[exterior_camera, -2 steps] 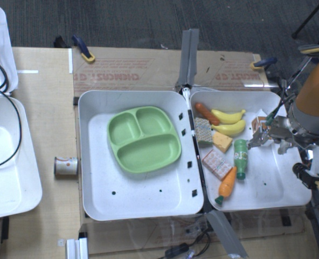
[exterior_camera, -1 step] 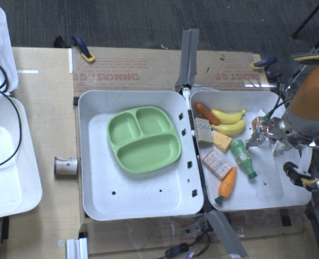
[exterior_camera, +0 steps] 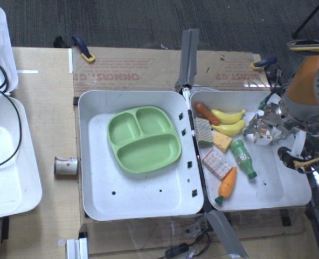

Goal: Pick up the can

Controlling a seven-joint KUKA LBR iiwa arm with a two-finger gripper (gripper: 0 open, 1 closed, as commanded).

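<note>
can (exterior_camera: 66, 166) on the bench left of the left bin (exterior_camera: 89, 144), plate (exterior_camera: 144, 139) inside that bin

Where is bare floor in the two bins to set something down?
Left bin: a wide strip below and left of the green plate. Right bin: floor right of the green bottle, below the pincer. Crowded: the right bin's left half, around bananas and carrot.

A grey robot arm (exterior_camera: 305, 99) with a rounded orange band, ending in a pale metallic gripper (exterior_camera: 261, 129) — black cables loop beside its wrist.
</note>
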